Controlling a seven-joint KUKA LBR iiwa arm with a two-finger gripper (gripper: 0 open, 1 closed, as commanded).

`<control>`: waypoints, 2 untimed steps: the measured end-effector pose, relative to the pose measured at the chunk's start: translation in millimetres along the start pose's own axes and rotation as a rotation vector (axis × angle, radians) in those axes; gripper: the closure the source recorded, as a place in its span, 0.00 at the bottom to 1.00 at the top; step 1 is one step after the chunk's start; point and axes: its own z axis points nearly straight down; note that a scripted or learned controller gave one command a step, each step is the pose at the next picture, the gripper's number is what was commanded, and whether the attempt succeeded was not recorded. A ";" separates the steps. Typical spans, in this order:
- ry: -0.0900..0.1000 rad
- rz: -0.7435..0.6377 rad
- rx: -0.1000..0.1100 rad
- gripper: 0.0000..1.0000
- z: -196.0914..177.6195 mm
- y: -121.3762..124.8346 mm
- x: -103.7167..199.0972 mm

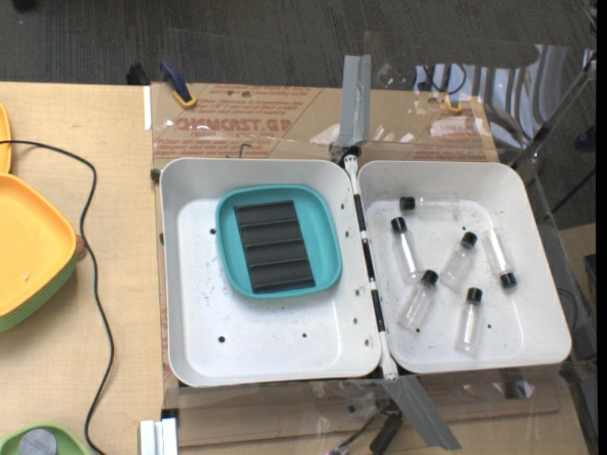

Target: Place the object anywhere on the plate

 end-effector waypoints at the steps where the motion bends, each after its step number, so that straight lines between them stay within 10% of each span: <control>1: 0.001 0.001 0.000 0.00 -0.7 0.3 0.5; 2: 0.001 0.002 0.000 0.00 -0.5 0.4 0.3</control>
